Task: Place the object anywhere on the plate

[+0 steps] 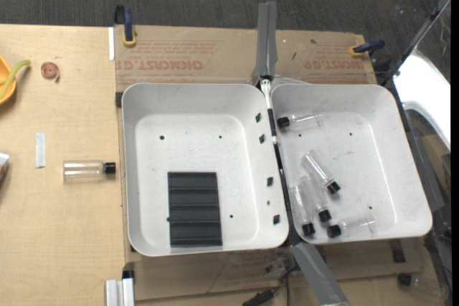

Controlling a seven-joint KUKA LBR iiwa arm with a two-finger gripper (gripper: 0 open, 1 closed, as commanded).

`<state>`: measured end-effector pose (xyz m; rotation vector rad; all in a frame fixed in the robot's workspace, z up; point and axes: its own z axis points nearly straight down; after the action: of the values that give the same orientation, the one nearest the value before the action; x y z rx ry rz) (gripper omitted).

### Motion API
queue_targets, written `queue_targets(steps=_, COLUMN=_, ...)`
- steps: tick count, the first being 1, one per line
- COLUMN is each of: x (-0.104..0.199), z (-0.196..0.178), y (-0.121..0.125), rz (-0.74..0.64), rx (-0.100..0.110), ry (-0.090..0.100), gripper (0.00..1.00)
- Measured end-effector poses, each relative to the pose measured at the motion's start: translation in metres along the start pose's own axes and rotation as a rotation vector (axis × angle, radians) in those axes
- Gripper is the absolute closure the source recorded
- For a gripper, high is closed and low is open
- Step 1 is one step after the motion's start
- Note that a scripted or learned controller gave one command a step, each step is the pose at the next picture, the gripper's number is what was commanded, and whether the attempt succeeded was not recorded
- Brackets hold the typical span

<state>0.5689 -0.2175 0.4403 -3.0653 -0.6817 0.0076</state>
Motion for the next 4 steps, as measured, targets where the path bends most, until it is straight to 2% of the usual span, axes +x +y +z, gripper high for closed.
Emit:
queue_targets(steps=1, x=0.089, z=0.000, y=-0.008, rz=0.177, rx=-0.001, ry=0.000, gripper=0.00)
queue_targets(steps=2, x=-0.016, z=0.000, y=-0.016, rz=0.211, rx=0.000, ry=0.000, gripper=0.00)
queue_targets(steps=3, x=0.064, z=0.001, y=0.005, rz=0.235, rx=0.000, ry=0.000, gripper=0.00)
queue_targets(steps=4, x=-0.014, z=0.000, y=-0.001, rz=0.237, rx=0.000, ry=0.000, gripper=0.00)
